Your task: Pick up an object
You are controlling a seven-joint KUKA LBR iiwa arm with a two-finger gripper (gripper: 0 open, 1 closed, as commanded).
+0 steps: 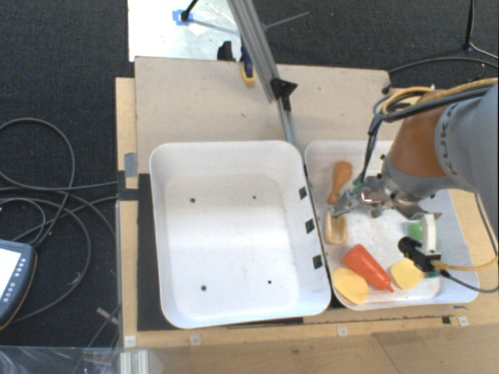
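Across the middle of the counter [203, 100] two shallow white bins are sitting side by side. On the left, the larger-looking left bin [168, 287] is showing a bare floor with a few small dark dots. Beside it, the right bin [320, 162] is holding all the loose things, and the grey arm [460, 139] with its orange band is reaching in over it from the right. A grey pole [257, 45] is slanting down from the top toward the gap between the bins.

Low over the middle of the right bin the jaws [360, 199] are hanging, just right of a brown wooden brush [339, 197]; how far open they are cannot be told, and nothing is visibly caught between them. The brush is lying with its long axis nearly up and down the view, handle pointing toward the far rim, pale head toward the near side.

Nearer the front, an orange carrot [368, 267] is lying on a slant, its narrow end pointing down to the right. A yellow lump [351, 285] is touching its left side, a yellow block [406, 274] is sitting just to its right, and a small green and white piece [419, 229] is lying farther right, partly under the arm.
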